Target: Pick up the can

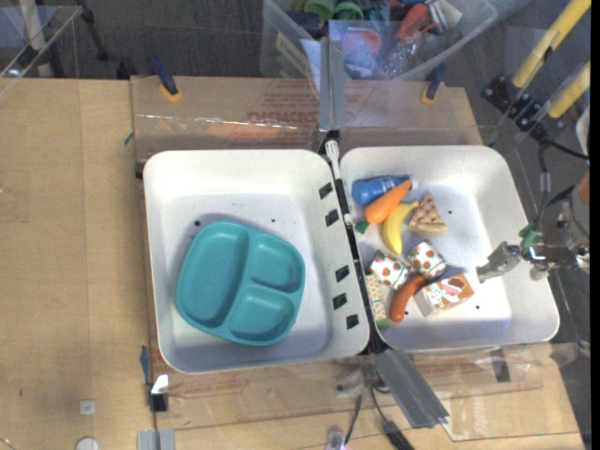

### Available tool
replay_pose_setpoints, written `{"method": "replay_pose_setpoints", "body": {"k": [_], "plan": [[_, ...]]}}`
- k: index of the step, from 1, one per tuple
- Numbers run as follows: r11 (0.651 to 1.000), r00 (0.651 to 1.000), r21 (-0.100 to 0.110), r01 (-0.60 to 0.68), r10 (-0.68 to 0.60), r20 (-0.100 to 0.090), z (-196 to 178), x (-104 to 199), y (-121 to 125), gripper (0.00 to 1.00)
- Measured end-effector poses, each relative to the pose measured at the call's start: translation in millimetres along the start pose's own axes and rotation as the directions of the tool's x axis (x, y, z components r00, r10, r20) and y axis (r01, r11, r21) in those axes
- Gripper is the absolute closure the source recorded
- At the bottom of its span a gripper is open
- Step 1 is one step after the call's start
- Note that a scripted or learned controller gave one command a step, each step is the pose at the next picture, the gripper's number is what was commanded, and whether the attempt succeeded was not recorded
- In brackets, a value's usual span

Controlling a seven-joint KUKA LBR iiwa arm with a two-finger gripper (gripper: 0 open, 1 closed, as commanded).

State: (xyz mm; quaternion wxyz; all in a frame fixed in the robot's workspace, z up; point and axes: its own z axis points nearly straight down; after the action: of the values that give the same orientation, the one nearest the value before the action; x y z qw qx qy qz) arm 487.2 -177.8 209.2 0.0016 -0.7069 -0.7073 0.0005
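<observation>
The can (379, 188) is seen untouched among toy food in the right bin (487, 172), well apart from the gripper (497, 262), whose opening cannot be told.

You have a pale wooden tabletop (66, 251) with a matt, faintly grained surface. Both white bins (234, 172) (487, 172) look like smooth plastic with a soft sheen. The teal divided plate (242, 282) is smooth, matt plastic. The banana (394, 230), carrot (387, 202) and sausage (406, 295) read as glossy plastic toys. The small cartons (443, 293) look like printed paper. Behind sits a clear plastic tub (375, 17).
</observation>
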Motion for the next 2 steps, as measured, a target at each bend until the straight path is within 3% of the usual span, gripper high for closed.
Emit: {"method": "replay_pose_setpoints", "body": {"k": [1,2], "plan": [[0.999,0.999,0.0,0.041,-0.041,0.0,51,57,40,0.0],[0.998,0.998,-0.016,0.056,-0.056,0.005,118,65,129,0.0]]}}
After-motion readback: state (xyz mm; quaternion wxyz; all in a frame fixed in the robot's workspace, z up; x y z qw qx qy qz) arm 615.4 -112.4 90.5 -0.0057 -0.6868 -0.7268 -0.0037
